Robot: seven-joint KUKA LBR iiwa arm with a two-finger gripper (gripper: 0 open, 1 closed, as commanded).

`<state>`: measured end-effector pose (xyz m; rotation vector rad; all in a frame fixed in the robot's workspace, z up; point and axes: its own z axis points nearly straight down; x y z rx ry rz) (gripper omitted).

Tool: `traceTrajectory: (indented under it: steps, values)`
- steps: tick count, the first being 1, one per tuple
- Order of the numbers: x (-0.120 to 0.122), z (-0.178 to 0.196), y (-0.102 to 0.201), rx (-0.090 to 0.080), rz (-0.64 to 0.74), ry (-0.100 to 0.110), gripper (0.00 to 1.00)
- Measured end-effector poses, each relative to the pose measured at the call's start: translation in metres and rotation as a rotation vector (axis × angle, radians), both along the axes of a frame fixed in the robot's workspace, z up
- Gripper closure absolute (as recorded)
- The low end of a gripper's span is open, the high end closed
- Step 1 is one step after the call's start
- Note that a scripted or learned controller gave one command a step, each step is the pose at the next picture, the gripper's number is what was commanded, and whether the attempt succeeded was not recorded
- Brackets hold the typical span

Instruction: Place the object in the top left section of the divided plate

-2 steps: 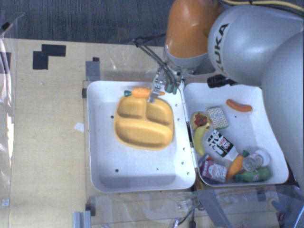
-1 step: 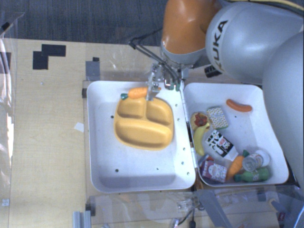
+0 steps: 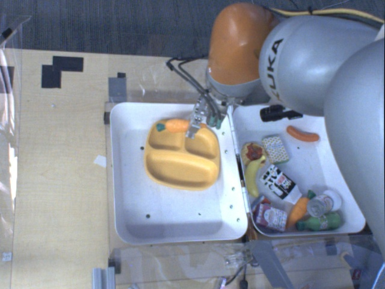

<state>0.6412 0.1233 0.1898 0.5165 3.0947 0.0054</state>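
Over the left bin (image 3: 129,221) on the worktop, the big grey arm (image 3: 313,59) reaches in from the right, and its end effector (image 3: 197,127) hangs at the upper edge of the yellow divided plate (image 3: 180,167), above the rib between the two top sections. The toy carrot (image 3: 172,126) lies in the top left section, just beside the fingers, apart from them it seems; whether they're spread or closed I can't tell. I'd call this the release step, and next comes a clean lift straight up without nudging the carrot.
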Motion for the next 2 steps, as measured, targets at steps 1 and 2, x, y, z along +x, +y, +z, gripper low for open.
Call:
traceTrajectory:
  steps: [1,2]
  values:
    - [-0.002,0.021,0.029,-0.001,0.099,-0.001,1.0]
    - [0.008,0.023,-0.004,-0.002,0.253,-0.003,1.0]
